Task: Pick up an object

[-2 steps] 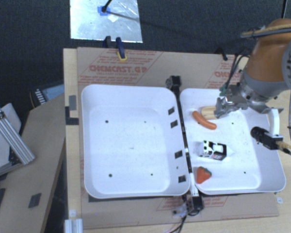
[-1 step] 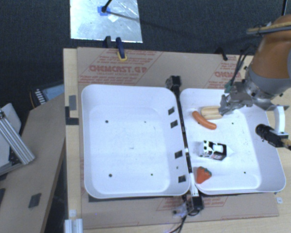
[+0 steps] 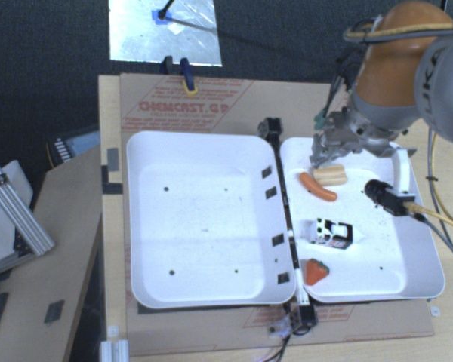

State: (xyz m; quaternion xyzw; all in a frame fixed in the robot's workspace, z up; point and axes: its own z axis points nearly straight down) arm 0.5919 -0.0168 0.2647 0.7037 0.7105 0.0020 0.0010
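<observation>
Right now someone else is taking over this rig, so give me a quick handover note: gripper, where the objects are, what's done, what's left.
Gripper: low over the far left part of the right bin, just above the tan bun piece; no grasp is visible.
Things, all in the right bin: orange sausage against the bun's near side; black-and-white box mid-bin; orange-red piece with a green top in the near left corner.
Done: nothing lifted yet.
Left: grasp one object, likely the bun or sausage, and raise it.
</observation>
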